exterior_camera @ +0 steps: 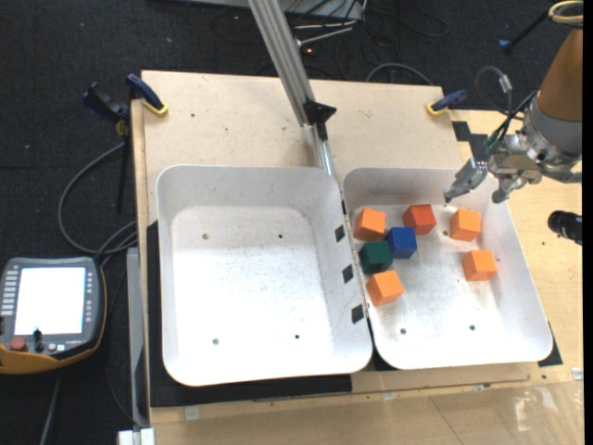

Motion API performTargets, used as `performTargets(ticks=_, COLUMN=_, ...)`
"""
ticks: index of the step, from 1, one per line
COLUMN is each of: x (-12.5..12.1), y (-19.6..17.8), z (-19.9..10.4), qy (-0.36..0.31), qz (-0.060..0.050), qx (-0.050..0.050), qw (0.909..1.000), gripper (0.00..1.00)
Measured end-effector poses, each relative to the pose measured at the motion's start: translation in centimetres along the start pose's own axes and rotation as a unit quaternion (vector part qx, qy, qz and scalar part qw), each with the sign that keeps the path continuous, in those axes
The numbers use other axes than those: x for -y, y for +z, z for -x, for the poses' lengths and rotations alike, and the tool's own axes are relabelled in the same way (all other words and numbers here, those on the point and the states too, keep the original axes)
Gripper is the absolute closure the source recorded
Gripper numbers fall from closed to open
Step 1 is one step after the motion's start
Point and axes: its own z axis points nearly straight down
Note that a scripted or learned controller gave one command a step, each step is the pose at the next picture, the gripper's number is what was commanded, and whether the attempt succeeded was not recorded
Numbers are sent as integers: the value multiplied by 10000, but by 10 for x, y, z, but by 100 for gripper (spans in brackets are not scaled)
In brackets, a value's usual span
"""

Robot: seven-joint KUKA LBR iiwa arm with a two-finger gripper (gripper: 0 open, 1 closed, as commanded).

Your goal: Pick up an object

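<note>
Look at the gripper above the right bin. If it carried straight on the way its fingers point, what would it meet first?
The gripper points down and towards the view's left. Probably the orange cube just below it comes first, though depth is unclear and it might instead reach the right bin floor beside that cube.

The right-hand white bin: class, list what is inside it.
Inside the right-hand bin lie seven cubes: five orange cubes, one blue cube and one green cube. None is covered.
</note>
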Motion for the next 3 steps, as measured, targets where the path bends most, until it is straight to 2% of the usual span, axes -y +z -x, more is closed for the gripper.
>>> performTargets(ticks=1, x=-63, y=72, z=-54, qy=-19, qz=-11, qx=-17, qw=10000, gripper=0)
performTargets(ticks=2, x=33, y=48, z=-114, qy=-7, qz=-17, qx=-16, qw=10000, gripper=0)
performTargets(ticks=3, x=8, y=49, z=-174, qy=-28, qz=13, qx=-15, qw=10000, gripper=0)
